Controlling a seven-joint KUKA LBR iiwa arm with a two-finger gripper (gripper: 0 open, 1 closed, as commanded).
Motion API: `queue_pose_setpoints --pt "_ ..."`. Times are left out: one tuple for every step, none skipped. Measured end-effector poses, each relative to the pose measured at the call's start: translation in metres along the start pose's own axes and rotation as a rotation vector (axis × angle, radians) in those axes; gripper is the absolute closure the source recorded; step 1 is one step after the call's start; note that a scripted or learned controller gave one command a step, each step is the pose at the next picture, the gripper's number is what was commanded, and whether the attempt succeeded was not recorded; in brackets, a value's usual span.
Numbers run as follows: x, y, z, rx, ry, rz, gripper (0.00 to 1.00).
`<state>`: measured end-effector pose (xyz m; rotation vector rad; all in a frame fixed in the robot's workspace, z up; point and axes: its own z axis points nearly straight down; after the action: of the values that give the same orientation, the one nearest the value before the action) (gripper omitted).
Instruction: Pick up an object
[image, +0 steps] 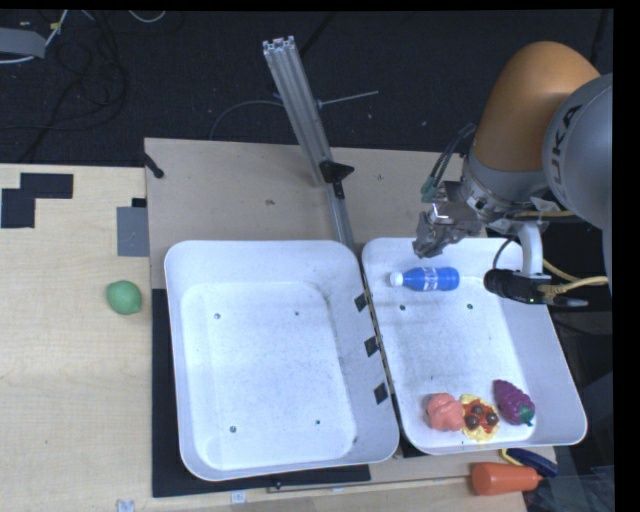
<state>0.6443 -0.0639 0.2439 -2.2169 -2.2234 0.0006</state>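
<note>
A small blue bottle with a white cap (426, 279) lies on its side near the back of the right bin (470, 340). My gripper (432, 243) hangs just above and behind the bottle, fingers pointing down. Nothing shows between them. At the bin's front sit a pink-orange fruit (443, 411), a yellow and red toy (481, 418) and a purple grape bunch (513, 401).
The left bin (270, 355) lies beside the right one, joined by black clips. A green ball (125, 297) rests on the bench at the left. An orange carrot-like toy (505, 478) lies outside the right bin's front edge. A metal rail (305, 110) slants behind the bins.
</note>
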Motion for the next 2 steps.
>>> queue_pose_setpoints --pt "0.045 -0.002 0.008 0.000 0.000 0.000 1.00" --pt "0.087 0.002 0.012 -0.001 -0.001 0.001 1.00"
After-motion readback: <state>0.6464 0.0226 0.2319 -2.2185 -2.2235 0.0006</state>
